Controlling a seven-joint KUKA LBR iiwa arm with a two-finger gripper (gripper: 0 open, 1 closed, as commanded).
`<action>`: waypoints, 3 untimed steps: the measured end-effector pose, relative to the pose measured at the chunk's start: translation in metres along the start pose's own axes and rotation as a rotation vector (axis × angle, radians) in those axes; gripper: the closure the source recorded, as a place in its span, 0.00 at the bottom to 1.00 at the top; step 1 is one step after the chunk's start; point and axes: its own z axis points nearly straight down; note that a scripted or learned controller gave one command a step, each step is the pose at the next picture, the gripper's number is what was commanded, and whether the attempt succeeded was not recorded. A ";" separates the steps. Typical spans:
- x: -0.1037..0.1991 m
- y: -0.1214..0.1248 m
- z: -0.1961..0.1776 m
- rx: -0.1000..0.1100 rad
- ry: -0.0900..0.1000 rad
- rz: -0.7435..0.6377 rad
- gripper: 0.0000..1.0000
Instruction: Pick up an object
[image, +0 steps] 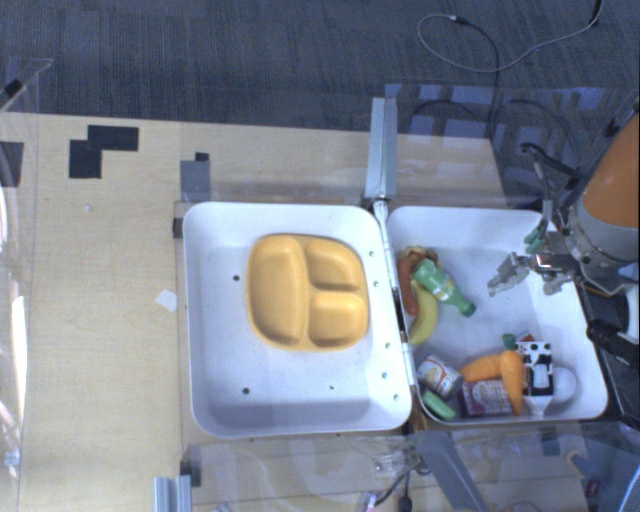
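From above, the right bin (575, 300) serves as the landmark. The hand (532, 272) hangs over its upper right part, fingers (507, 272) spread apart with nothing between them. Against the bin's left wall lie a green bottle (442, 287) and a banana (426, 318). Along its lower edge sit a carrot (500, 368), a small can (437, 375) and a black-and-white carton (537, 368). The left bin (210, 380) beside it holds a yellow divided tray (305, 290).
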 end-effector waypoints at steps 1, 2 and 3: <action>0.001 -0.027 0.114 -0.005 -0.001 0.129 0.00; -0.047 -0.048 0.115 -0.036 -0.009 0.155 0.00; -0.047 -0.045 0.103 -0.042 -0.010 0.153 1.00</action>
